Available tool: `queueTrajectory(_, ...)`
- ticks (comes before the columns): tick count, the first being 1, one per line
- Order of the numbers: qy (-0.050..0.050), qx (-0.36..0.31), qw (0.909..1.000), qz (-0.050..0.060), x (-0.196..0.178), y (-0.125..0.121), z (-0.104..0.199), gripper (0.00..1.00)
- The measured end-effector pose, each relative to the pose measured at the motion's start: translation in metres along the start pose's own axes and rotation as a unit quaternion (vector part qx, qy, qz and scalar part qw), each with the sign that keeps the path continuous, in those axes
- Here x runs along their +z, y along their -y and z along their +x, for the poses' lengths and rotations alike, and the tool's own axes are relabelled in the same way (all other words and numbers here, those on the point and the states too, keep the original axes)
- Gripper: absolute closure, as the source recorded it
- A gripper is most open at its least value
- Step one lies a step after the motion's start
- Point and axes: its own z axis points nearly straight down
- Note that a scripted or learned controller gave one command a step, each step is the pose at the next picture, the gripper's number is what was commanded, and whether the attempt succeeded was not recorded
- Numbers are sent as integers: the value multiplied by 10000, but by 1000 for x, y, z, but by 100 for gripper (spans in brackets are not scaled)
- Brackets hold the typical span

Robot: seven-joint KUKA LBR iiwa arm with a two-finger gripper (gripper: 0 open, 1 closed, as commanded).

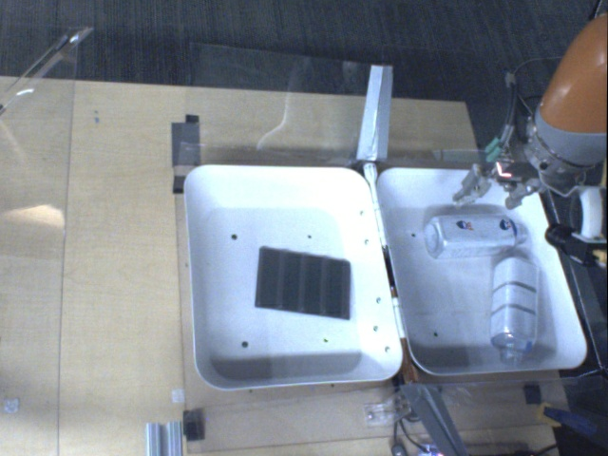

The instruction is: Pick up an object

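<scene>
No text, brand, number or sign is reading clearly anywhere; the grey can (472, 235) lying on its side in the right bin (570, 350) is showing a small dark and red mark near its middle, too blurred to make out as letters; the clear plastic bottle (514, 304) beside it is carrying no legible label; the dark ribbed pad (303, 281) in the left bin (214, 255) is showing no markings.

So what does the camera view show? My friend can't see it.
A grey robot arm's two-finger gripper hovers open above a silver can lying on its side in the right white bin, beside a clear plastic bottle. The left white bin holds a dark ribbed rectangular pad.
</scene>
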Motion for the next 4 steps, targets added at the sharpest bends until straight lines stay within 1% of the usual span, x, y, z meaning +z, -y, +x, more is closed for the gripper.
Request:
queueTrajectory(1, 6, -1014, 9948, -33, 113, -13, -11, 0)
queueTrajectory(2, 6, -1514, 9885, -32, 148, -6, 18, 0)
queueTrajectory(3, 3, -1516, 9884, -68, 135, -9, 19, 100)
queueTrajectory(4, 4, -1517, 9884, -67, 135, -9, 19, 0)
